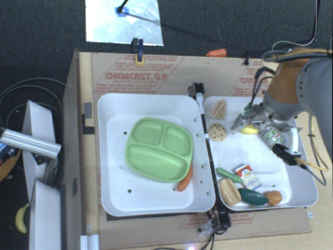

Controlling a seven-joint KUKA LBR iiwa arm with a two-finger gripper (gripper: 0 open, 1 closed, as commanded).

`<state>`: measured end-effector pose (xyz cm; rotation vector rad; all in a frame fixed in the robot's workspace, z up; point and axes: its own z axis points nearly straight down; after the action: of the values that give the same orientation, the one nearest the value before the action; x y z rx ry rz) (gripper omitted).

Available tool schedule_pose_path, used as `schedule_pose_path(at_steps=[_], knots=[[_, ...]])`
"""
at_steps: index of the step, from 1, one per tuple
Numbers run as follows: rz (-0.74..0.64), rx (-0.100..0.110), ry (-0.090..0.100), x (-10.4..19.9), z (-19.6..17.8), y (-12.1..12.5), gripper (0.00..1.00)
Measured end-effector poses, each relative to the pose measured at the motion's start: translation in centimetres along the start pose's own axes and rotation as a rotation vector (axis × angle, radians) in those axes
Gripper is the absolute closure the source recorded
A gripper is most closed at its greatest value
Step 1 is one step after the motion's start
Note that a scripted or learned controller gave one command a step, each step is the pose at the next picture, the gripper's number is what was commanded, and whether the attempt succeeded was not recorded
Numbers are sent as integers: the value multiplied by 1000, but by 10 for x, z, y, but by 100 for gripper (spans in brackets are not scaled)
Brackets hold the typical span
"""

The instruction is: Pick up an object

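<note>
My gripper (246, 121) hangs low over the upper part of the right bin (299, 202), reaching in from the right. A small yellow object (250, 130) lies on the bin floor just beneath and beside its tip, and I cannot tell whether the two touch. Nearby in the same bin are a sandwich wedge (219, 109) and a round cookie (217, 133), both to the left of the gripper. The arm's grey wrist and orange band (285, 85) hide the bin's upper right corner.
Along the right bin's front lie a green bean (228, 174), a small red and white box (247, 175), a bread piece (229, 191), a dark green vegetable (253, 196) and an orange piece (273, 197). The left bin (112, 155) holds a green divided plate (159, 149) and an orange sausage (184, 180).
</note>
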<state>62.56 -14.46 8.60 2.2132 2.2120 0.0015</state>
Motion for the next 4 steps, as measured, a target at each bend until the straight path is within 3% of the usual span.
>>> schedule_pose_path(at_steps=[1,2,3,4], knots=[[-1,1,4,-30,-63,15,0],[-1,11,8,-38,5,12,0],[-3,21,20,-58,3,28,0],[-1,10,8,-62,2,-2,0]])
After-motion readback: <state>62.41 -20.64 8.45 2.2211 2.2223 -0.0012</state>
